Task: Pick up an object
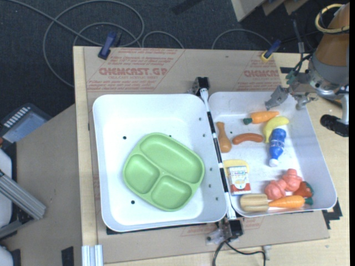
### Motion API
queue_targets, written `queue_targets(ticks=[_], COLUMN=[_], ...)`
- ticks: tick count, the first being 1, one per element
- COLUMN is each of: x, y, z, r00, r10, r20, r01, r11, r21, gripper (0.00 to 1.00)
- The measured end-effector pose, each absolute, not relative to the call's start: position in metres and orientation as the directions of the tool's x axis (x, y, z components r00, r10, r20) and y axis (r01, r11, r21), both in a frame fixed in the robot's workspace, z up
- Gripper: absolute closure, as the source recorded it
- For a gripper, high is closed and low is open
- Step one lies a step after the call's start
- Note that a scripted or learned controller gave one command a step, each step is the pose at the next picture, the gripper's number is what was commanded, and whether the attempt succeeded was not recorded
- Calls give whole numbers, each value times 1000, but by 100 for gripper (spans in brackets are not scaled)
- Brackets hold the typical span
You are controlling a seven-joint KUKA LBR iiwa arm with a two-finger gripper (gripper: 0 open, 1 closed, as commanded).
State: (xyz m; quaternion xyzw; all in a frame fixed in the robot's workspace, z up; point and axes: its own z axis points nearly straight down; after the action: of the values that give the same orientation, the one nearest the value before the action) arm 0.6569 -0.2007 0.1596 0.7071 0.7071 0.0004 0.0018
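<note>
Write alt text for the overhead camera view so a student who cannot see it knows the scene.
A robot arm's open end effector hovers at the far edge of the right bin, which holds toy foods including a carrot, sausage and blue bottle. The left bin holds a green divided plate.

Both bins (105, 148) are white; the left one has a light green divided plate (162, 171) in it, the right one an orange carrot (263, 116) with a green tip, a yellow banana (275, 123), a blue-and-white bottle (276, 144), a reddish-brown sausage (248, 139) and a tan drumstick (223, 138). Further down are a yellow, white and red carton (238, 178), a pink lumpy toy (283, 184), another orange carrot (287, 203) and a tan bun (253, 203). The bench (138, 73) is tan cardboard with red lettering, the clips (108, 44) on it blue, the floor (44, 15) dark.
</note>
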Motion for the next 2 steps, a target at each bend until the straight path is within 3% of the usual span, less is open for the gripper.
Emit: queue_targets(ticks=[1, 2], x=[637, 582], y=[-193, -187], z=[84, 85], r00=[0, 0], r10=[1000, 1000], r20=[1, 0], r01=[1000, 1000], r11=[0, 0], r21=[-2, 0], gripper=[0, 0])
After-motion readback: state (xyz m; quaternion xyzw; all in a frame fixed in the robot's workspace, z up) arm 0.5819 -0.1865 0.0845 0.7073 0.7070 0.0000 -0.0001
